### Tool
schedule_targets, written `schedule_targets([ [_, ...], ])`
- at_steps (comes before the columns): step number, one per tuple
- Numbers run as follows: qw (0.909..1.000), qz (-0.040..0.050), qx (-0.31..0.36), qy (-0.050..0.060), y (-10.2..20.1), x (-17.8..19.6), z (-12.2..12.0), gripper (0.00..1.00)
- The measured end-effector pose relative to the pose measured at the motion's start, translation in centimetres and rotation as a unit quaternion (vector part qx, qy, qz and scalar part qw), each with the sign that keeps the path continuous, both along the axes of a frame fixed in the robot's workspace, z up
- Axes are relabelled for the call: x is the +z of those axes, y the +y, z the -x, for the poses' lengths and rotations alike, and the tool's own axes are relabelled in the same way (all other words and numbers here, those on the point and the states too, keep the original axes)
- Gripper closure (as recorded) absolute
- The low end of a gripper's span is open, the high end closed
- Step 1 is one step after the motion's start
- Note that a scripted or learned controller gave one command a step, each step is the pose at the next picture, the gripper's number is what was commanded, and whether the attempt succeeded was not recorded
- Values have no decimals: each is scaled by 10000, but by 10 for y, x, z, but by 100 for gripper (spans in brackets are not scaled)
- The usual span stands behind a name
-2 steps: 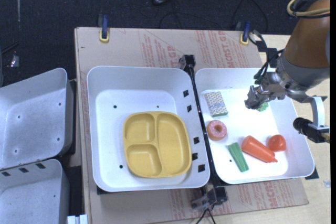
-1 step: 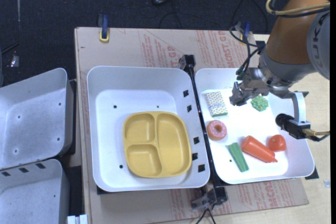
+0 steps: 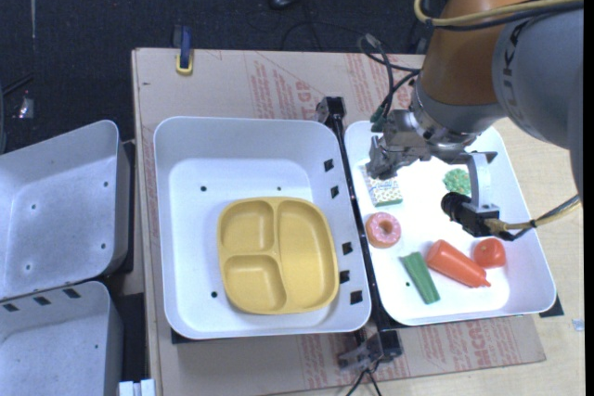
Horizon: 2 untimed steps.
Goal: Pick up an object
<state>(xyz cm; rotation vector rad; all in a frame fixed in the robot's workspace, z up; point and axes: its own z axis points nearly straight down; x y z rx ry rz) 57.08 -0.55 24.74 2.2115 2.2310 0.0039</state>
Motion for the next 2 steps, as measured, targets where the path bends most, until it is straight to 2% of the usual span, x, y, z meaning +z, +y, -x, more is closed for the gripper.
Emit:
schedule_targets([
  [2, 10000, -1, -2, -1, 102, 8, -19, 100],
])
